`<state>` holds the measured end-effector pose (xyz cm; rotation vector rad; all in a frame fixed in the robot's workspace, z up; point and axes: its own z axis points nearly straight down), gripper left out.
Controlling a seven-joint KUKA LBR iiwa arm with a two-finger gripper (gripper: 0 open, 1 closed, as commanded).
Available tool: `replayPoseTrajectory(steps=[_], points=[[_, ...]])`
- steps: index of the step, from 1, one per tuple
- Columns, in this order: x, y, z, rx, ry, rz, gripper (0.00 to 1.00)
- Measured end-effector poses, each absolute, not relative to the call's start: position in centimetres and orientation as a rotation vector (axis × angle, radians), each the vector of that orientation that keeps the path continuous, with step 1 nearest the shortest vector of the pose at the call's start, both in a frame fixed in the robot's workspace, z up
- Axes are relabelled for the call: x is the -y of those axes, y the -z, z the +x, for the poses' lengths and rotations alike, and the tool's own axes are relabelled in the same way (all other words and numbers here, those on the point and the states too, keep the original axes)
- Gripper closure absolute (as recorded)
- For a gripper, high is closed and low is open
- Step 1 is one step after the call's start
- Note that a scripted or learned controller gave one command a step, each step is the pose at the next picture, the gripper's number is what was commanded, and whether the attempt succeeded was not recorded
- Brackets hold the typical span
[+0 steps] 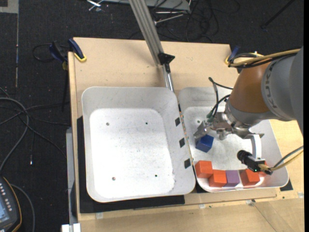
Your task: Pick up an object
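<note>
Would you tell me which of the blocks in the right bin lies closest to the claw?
The blue block, just below the claw; the orange and purple blocks sit in a row along the bin's near edge.

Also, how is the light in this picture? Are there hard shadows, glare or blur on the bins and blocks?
Camera view: light is even and soft; the left bin is bright white but keeps its speckles, so no real glare. Only a faint shadow lies by the blue block. The orange blocks and the purple block are sharp. The arm looks slightly soft, being nearest the camera.

Wooden bench [120, 64], slanted metal pole [147, 25], yellow-tipped clamps [77, 50], black cables on dark floor [29, 115].
</note>
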<state>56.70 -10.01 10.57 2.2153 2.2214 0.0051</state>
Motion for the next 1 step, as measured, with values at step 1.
replayPoseTrajectory(steps=[1], points=[[10.72, -9.92, 55.85, -2.222, -0.015, 2.219, 0.00]])
